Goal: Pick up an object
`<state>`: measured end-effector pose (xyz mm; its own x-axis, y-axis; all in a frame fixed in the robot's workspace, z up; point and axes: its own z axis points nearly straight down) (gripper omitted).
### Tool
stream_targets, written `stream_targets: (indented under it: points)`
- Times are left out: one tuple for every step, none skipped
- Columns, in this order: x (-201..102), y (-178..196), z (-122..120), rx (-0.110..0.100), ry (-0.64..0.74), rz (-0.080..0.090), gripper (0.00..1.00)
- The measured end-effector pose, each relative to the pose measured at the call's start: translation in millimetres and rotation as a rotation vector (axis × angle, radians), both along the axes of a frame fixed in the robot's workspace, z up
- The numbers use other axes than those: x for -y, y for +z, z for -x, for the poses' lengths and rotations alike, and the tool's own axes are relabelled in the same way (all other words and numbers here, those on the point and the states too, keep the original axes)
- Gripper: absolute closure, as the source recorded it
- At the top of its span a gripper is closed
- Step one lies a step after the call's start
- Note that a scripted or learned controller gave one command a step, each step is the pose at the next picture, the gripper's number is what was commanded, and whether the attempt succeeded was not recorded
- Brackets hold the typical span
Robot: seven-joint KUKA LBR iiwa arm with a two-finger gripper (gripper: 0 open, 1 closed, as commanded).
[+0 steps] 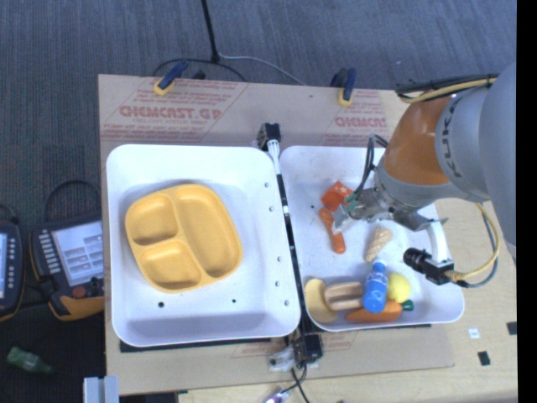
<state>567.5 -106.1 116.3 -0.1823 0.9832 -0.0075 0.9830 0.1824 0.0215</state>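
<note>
The right bin holds several small toy foods. An orange-red piece and a thin red-orange stick lie near its middle. My gripper is down in the bin, right between these two and touching or almost touching them. A cream cone-shaped piece lies just right of it. Along the front wall sit a hot dog, a blue bottle, a yellow lemon and an orange carrot.
The left bin carries a yellow divided plate. The grey arm with its orange band covers the right bin's back right corner. A black cable fitting hangs over the bin's right side.
</note>
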Motion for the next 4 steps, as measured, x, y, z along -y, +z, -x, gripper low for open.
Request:
stream_targets:
  points:
    - [0,-3,2,-0.005,0.0,0.0,0.0]
    - [-4,-23,-6,-0.015,-0.05,-0.003,0.0]
    - [-4,-12,-9,-0.005,-0.051,-0.001,1.0]
    - [-86,154,-10,-0.019,0.023,-0.003,1.0]
